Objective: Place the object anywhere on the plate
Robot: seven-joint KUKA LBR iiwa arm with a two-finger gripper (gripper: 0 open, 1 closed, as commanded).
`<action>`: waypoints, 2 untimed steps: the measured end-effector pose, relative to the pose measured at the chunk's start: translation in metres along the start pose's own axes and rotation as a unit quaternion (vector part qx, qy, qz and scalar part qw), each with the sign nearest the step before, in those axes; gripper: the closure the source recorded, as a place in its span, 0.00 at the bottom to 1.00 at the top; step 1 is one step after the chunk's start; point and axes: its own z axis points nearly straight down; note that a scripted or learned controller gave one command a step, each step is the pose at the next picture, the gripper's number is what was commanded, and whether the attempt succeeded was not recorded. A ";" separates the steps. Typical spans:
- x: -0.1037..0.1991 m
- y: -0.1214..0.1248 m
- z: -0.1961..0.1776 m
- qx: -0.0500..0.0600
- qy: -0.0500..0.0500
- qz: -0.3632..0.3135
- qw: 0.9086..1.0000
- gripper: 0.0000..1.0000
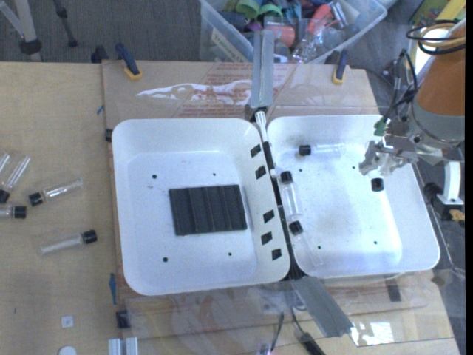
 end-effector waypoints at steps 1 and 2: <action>0.062 0.068 -0.066 -0.002 0.000 -0.194 0.981 1.00; 0.097 0.000 -0.052 0.000 0.001 -0.399 0.917 1.00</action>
